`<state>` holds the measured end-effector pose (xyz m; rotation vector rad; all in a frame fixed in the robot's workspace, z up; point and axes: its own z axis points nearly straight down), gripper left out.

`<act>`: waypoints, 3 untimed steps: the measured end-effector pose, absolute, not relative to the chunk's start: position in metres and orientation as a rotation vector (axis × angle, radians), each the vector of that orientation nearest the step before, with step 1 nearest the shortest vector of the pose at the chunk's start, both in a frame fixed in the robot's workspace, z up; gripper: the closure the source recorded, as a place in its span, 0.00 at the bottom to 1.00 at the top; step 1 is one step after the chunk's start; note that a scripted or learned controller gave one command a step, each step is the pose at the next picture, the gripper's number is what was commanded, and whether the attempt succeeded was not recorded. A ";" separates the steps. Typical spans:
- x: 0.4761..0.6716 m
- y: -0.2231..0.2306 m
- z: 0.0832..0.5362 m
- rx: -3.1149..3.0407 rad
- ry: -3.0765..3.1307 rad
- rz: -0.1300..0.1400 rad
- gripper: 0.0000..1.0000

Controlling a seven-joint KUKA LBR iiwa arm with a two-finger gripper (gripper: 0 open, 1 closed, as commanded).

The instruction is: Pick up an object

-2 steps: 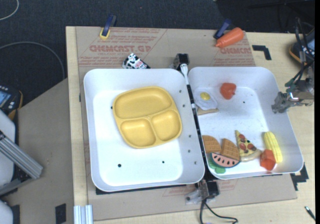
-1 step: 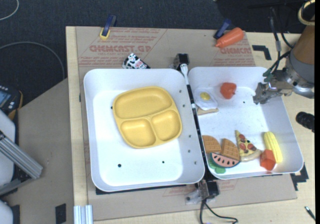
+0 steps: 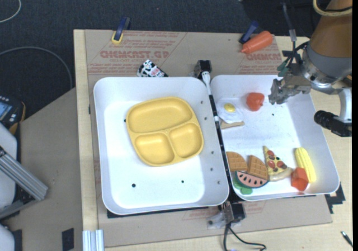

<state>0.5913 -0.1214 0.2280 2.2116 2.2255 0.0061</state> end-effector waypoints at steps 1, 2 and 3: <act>0.627 -0.084 0.216 2.214 2.223 0.004 1.00; 0.650 -0.051 0.215 2.214 2.224 0.005 1.00; 0.645 -0.054 0.234 2.218 2.220 0.004 1.00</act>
